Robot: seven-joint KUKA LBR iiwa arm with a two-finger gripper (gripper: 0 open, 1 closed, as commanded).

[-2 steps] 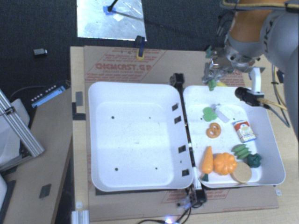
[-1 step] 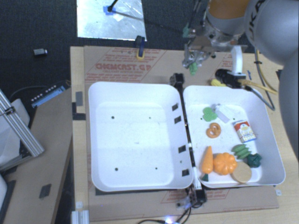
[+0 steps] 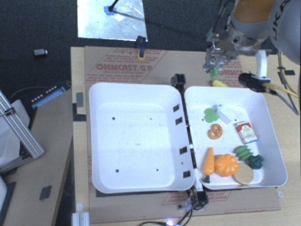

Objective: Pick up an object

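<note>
Fingers (image 3: 211, 63) hang at the end of the arm (image 3: 256, 13), out past the far rim of the right bin (image 3: 275, 140), and are clamped on a small green piece (image 3: 214, 72), which sits between their tips, lifted clear of the bin. A yellow thing (image 3: 219, 84) lies just below it at the bin's far rim; whether it rests on the rim or just outside is hard to tell.

Within the right bin, a green leaf shape (image 3: 209, 115) lies touching a pale grey block (image 3: 225, 115) near the far side. A pretzel (image 3: 215, 132) is just nearer, with a red and white carton (image 3: 246, 132) to its right. Along the near side, a carrot (image 3: 209, 160) touches a pumpkin (image 3: 225, 165), and a tan disc (image 3: 243, 175) lies against the pumpkin's right. Green pods (image 3: 242, 151) and a dark green lump (image 3: 256, 161) lie beside each other just beyond the disc.

Beside it to the left stands the left bin (image 3: 94, 140). Both bins rest on a cardboard surface (image 3: 122, 62). Beyond it lies a foil sheet (image 3: 113, 13).
</note>
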